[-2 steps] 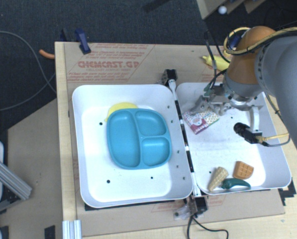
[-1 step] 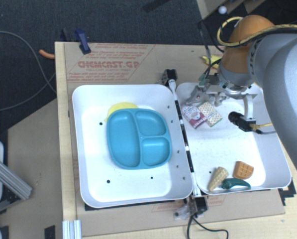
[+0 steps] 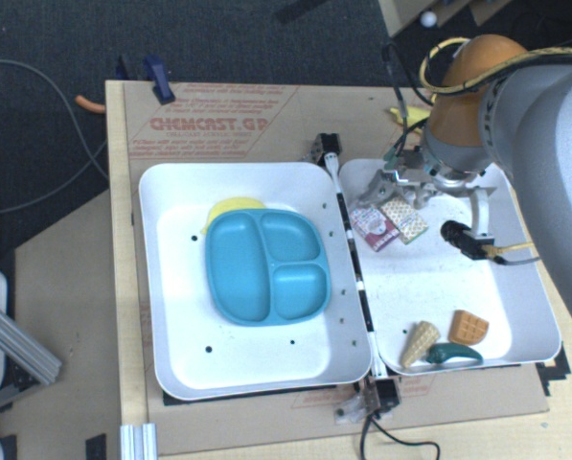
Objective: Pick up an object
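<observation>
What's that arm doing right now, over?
Gripper low at right bin's far end, over small packets. No grasp visible. Cone, waffle piece near front, untouched. Blue tray in left bin.

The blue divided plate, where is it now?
The blue divided plate lies in the middle of the left bin, partly covering a yellow object at its far edge.

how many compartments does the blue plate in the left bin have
3. The blue plate has one long compartment down its left side, one at upper right, one at lower right. A yellow thing peeks out behind its top edge.
</observation>
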Available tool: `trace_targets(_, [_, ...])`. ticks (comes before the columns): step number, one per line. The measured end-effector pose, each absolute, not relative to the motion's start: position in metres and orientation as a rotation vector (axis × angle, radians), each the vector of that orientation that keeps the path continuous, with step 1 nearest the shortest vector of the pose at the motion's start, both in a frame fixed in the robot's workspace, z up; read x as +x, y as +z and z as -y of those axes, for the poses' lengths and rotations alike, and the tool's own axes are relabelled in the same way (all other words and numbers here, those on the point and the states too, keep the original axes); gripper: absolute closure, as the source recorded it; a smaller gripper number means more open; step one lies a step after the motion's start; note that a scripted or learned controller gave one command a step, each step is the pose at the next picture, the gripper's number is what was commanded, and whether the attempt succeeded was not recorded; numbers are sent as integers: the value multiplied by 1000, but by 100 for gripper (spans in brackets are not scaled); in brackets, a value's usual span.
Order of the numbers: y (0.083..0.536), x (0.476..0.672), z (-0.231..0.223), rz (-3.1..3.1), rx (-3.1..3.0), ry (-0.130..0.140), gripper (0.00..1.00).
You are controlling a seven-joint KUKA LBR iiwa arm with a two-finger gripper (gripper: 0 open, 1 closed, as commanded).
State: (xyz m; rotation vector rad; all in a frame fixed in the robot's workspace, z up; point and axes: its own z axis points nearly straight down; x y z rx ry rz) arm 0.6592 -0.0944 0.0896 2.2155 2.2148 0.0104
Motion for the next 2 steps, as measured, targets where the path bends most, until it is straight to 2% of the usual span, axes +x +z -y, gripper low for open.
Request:
trace_targets(1, [89, 669, 103, -2219, 2216, 10, 0])
trace_targets(2, [88, 593, 206, -2214, 2218, 0, 0])
